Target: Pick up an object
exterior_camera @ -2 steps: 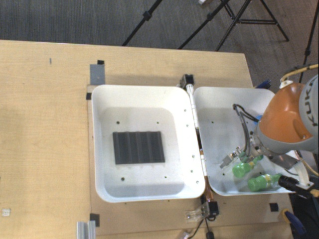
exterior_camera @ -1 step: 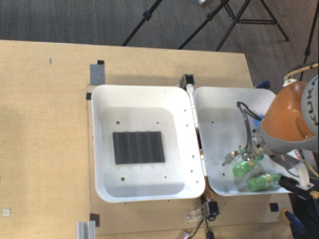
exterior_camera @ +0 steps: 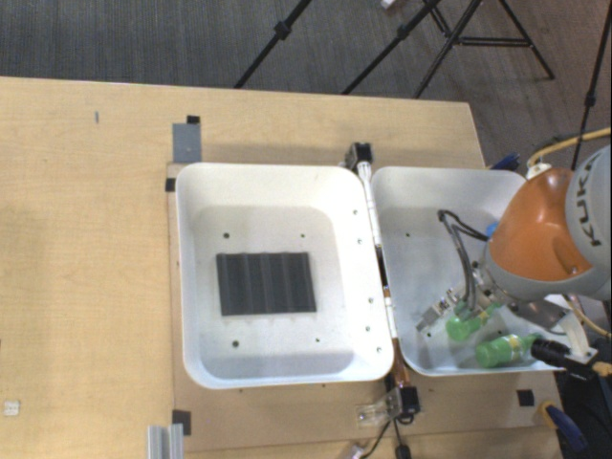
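Observation:
My gripper (exterior_camera: 446, 316) reaches low into the right bin (exterior_camera: 421, 208), near its front half, under the grey arm with the orange band. A small green object (exterior_camera: 465, 327) lies right against the gripper's tip, and whether it is gripped is hidden. A second, longer green object (exterior_camera: 501, 351) lies just to the right of it, near the bin's front wall. In the left bin (exterior_camera: 268, 185), a dark grey ribbed rectangular pad (exterior_camera: 266, 283) rests flat in the middle.
The two bins meet at a shared rim (exterior_camera: 375, 247) with a clamp at each end. Wooden bench surface (exterior_camera: 86, 256) spreads to the left. The arm's body covers the right bin's right side.

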